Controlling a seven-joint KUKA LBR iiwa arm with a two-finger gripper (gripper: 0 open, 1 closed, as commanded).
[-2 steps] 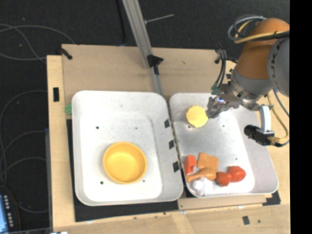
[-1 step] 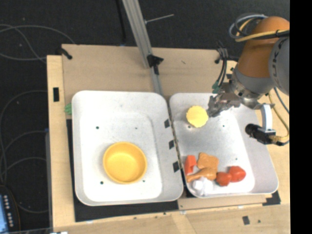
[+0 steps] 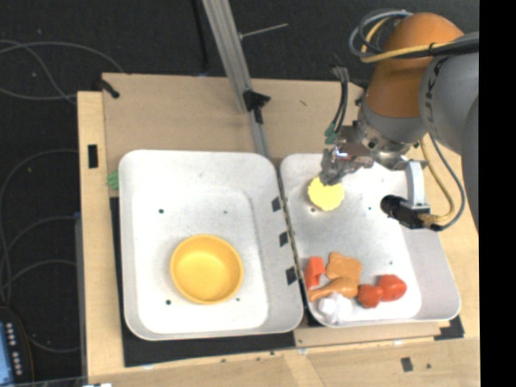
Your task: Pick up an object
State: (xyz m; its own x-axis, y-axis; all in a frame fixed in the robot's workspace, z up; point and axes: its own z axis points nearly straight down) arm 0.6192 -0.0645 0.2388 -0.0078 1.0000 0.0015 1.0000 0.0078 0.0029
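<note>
Gripper (image 3: 334, 170) placed just over a yellow disc (image 3: 326, 194) in the right bin (image 3: 431, 285).

The approach or grasp step is judged to be in hand: the gripper is seen at the upper edge of the disc, at the top left of the right bin, but whether the disc is touched cannot be told, and nothing is seen held. The state of the fingers cannot be told, since they are hidden under the wrist. For the next move, a firm closing on the disc and a straight lift are called for. A yellow bowl (image 3: 206, 268) is seen in the left bin (image 3: 161, 184). No brand, label or writing can be read.
</note>
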